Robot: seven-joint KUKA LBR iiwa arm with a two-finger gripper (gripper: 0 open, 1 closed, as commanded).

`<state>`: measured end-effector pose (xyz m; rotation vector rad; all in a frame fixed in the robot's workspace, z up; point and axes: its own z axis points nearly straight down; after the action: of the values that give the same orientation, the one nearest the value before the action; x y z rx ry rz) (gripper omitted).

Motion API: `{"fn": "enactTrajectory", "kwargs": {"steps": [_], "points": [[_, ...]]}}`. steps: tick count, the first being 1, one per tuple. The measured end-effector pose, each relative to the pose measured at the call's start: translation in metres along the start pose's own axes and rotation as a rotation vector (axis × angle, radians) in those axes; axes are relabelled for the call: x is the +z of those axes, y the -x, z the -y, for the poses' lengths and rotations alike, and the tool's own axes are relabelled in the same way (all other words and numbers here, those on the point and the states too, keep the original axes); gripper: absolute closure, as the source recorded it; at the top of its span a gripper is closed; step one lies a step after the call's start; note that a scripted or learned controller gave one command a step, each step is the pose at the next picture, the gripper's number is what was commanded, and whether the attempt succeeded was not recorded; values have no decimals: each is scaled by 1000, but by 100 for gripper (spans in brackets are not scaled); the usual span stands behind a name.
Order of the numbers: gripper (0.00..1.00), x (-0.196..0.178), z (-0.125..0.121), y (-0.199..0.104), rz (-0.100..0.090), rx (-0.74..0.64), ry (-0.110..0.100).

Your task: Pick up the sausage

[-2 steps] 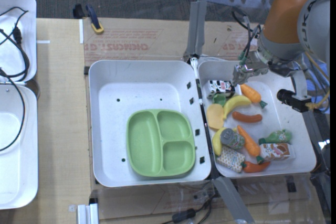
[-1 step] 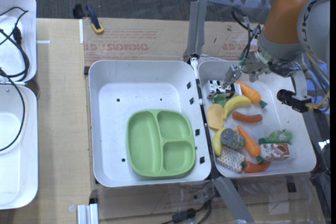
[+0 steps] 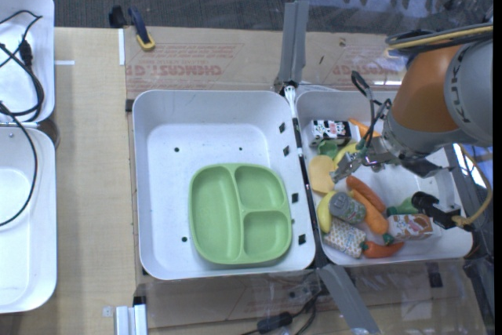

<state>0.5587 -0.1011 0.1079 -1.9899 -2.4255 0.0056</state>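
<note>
Overhead, camera view — gripper (image 3: 350,165) is low in the right bin (image 3: 459,247), fingers nearly closed with nothing seen between them. Sausage (image 3: 367,193) lies just below the fingertips, slanting down-right, touching a grey can (image 3: 346,208) and an orange carrot (image 3: 374,218). Left bin (image 3: 157,169) holds a green divided plate (image 3: 240,213).

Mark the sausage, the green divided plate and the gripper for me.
sausage (image 3: 367,194): camera view, middle of its orange-red length.
green divided plate (image 3: 205,217): camera view, large left compartment.
gripper (image 3: 346,168): camera view, between the fingertips.
</note>
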Motion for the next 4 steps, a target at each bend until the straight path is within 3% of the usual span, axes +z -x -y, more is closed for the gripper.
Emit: {"fn": "enactTrajectory", "kwargs": {"steps": [1,2,3,4], "points": [[0,19,38,6,-1,-112,1],[0,18,63,-5,1,-142,4],[0,19,51,80,1,69,2],[0,18,-18,3,0,96,2]]}}
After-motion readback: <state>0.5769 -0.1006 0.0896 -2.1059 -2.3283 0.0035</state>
